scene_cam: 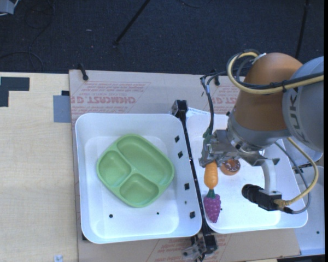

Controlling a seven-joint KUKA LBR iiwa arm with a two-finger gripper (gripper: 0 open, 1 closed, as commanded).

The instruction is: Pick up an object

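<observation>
Gripper (210, 158): hanging over the right bin (295, 218), close to that bin's wall on the side of the other bin; pointed down at the floor of the bin.
Jaw state: impossible to tell open from closed (hidden under the wrist hardware from this slant).
Orange carrot-shaped toy (211, 176): directly under the jaws and on their near-camera side, top end right at the gripper; whether gripped or merely lying there, cannot tell.
Round brown piece (230, 167): just beside the jaws, on the side of the arm's base, partly tucked under the wrist; lying on the bin floor.
Purple grape bunch (212, 207): beyond the carrot toy from the jaws, in line with it, at the carrot's lower tip and close to the bin's front rim.
Black divider strip (186, 162): near the jaws on the side away from the arm, running between the two bins.
Green divided plate (135, 170): well apart from the jaws, past the divider, lying flat and turned at an angle in the left bin (87, 201); three compartments.
Arm (268, 102): above and behind the jaws, orange band over the wrist, covering much of the right bin's far half.
</observation>
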